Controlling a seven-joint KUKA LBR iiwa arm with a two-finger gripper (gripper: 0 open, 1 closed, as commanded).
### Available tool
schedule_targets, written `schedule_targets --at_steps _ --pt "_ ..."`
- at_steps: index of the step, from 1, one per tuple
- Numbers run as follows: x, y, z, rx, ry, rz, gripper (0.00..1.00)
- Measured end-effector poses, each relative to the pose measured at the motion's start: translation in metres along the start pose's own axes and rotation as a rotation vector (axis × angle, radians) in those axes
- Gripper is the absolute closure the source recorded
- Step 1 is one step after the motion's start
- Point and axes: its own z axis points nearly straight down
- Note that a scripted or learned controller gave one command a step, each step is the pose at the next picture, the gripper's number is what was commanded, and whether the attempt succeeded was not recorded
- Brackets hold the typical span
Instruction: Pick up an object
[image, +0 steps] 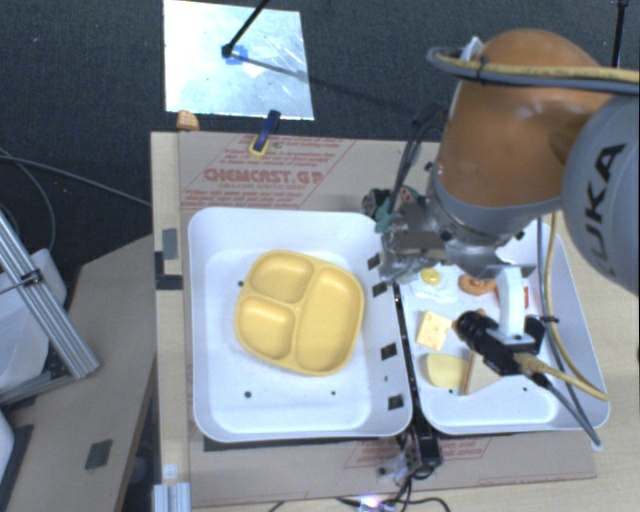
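Risked closing on the wall (402, 345) between the bins, with the gripper (408, 238) poised right above it at centre right of the frame; could not tell its opening, hidden under the wrist (500, 150). Also risked nudging crowded pieces aside. Saw in the left bin (215, 400) one yellow divided tray (300, 310). Saw in the right bin (500, 410), lower right, small candidates lying near one another: yellow square slice (432, 328), pale yellow disc (440, 370), orange-brown round piece (478, 285).
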Motion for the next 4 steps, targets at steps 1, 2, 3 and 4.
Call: schedule_targets --at_steps 1,2,3,4 --pt "0.0 0.001 -0.011 -0.002 0.0 -0.006 1.0" --pt "-0.014 -0.009 -0.031 0.005 0.0 0.018 1.0" --pt "0.029 -0.008 -0.026 0.008 0.0 0.017 1.0" --pt "0.012 0.087 0.053 0.009 -0.004 0.024 1.0"
